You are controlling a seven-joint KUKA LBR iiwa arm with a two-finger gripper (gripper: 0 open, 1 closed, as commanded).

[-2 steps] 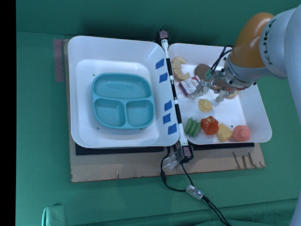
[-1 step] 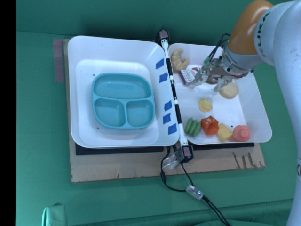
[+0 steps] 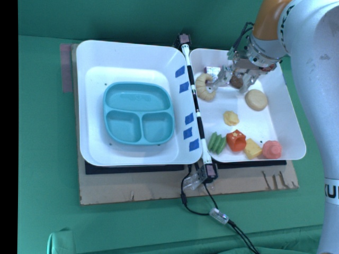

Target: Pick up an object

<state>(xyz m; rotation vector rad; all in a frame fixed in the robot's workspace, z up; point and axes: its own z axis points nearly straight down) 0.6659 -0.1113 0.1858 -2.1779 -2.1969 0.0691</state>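
My gripper [image 3: 233, 83] hangs over the back of the right bin [image 3: 288, 115], fingers spread apart. A small brown piece [image 3: 236, 81] shows between the fingers; I cannot tell whether they touch it. The left fingertip [image 3: 220, 80] is right beside a cream ring-shaped doughnut [image 3: 205, 87]. A beige round bun [image 3: 256, 100] lies just right of the gripper. Further forward lie a yellow piece [image 3: 230, 118], green beans [image 3: 215, 142], a red toy [image 3: 236, 140], a yellow block [image 3: 252, 148] and a pink-red item [image 3: 272, 150].
A small white and purple item [image 3: 213, 70] sits at the back of the right bin. The left bin [image 3: 95, 57] holds a teal divided plate [image 3: 139, 112]. A black-and-white bar [image 3: 195, 102] runs between the bins. Cables [image 3: 212, 208] trail off the bench front.
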